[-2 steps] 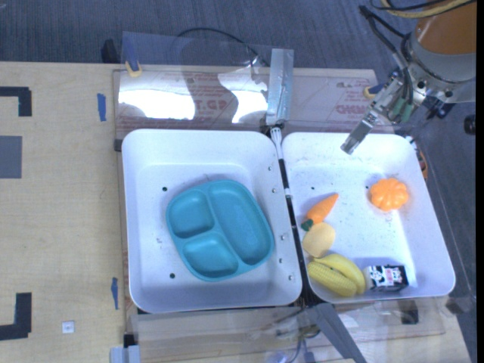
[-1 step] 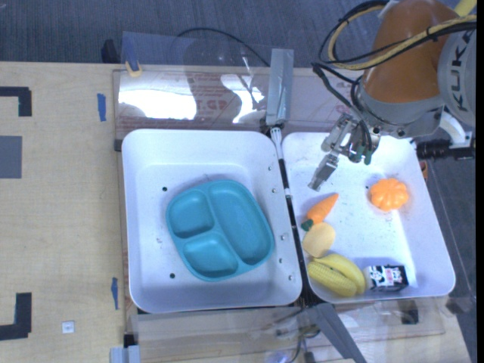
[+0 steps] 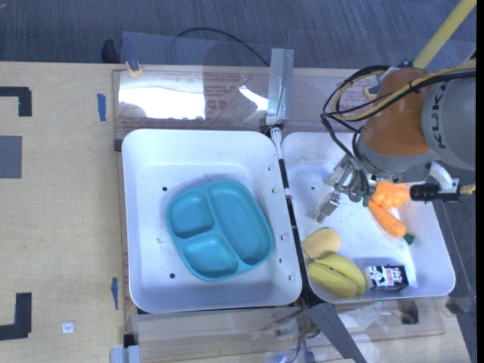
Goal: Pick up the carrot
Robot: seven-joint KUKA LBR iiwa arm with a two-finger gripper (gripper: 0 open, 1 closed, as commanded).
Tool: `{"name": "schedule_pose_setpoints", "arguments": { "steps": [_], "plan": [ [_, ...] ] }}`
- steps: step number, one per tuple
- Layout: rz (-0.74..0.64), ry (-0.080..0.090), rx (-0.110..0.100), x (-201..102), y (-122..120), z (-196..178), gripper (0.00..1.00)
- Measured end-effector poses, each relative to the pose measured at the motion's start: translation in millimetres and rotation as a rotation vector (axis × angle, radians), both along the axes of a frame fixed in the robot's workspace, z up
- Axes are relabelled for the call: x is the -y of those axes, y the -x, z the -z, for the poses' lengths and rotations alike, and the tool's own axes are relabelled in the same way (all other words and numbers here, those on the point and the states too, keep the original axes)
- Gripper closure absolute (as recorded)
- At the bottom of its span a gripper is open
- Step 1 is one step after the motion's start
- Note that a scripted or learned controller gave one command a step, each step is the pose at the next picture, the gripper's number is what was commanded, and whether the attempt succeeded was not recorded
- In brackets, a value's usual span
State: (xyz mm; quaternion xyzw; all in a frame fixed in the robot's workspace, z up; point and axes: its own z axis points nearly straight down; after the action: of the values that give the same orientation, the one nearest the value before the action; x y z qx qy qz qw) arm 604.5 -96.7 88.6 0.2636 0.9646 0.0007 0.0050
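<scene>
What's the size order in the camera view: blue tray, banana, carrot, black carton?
1. Blue tray, by far the largest.
2. Banana.
3. Carrot and black carton look about alike; the arm may be hiding part of the carrot, so no ranking.

grey arm with orange band reaches in from the right; gripper angled down-left, fingers spread apart, holding nothing

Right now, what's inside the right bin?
The right bin holds a carrot beside an orange pepper, a potato-like piece, bananas and a small dark carton. The gripper and arm cover its upper right part.
</scene>
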Motion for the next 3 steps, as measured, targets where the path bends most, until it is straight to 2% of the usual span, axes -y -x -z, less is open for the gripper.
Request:
{"name": "schedule_pose_setpoints", "arguments": {
  "steps": [1,2,3],
  "plan": [
    [-0.164,0.005,0.003,81.5,-33.2,-83.1,0.0],
    [-0.145,0.004,-0.005,130.5,38.6,-104.5,0.0],
    [-0.284,0.003,0.0,115.7,-12.5,-0.1,0.0]
  ]
}}
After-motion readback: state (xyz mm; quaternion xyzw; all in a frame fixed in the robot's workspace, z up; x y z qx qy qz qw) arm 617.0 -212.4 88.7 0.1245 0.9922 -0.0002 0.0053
